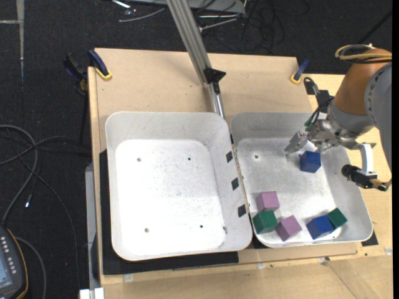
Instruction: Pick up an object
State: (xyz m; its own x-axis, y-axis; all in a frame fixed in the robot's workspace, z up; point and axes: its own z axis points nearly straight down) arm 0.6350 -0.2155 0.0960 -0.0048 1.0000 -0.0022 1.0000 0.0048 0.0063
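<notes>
Over the back of the right bin, my gripper stands open, its fingers spread to either side. A blue cube lies on the bin floor just below the fingertips, and nothing is held between them. Along the bin's front sit a purple cube, a green cube, a second purple cube, a second blue cube and a second green cube.
The left bin lies beside the right one, their rims meeting at the middle. A slanted metal pole comes down to the bins' back edge. Clamps grip the bench's back corners.
</notes>
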